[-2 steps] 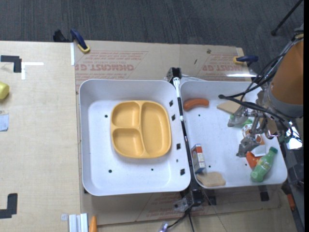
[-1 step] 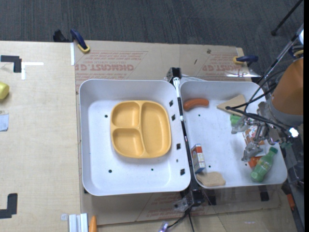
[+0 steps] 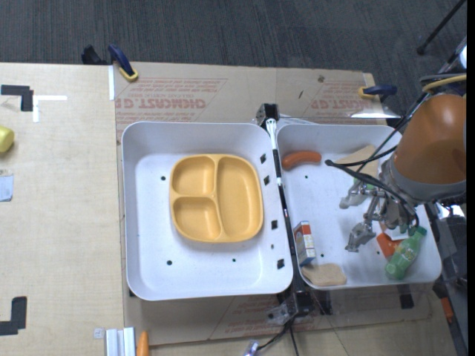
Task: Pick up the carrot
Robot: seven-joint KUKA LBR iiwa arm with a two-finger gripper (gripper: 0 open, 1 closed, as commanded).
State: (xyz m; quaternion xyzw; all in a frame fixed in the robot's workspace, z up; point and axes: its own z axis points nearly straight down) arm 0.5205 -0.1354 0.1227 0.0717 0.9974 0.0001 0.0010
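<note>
The gripper (image 3: 361, 225) is hanging over the right bin (image 3: 334, 199), fingers spread, gripping nothing. The carrot (image 3: 385, 244) is lying beside the green bottle (image 3: 404, 254): light, stiff, probably slick; I'd be pinching mid-length.

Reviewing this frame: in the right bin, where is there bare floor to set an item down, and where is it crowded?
Right bin: bare floor lies in the middle, bordered by the sausage above, the small carton left and the gripper right. It is crowded at the lower right, where carrot and green bottle lie beside the gripper.
</note>
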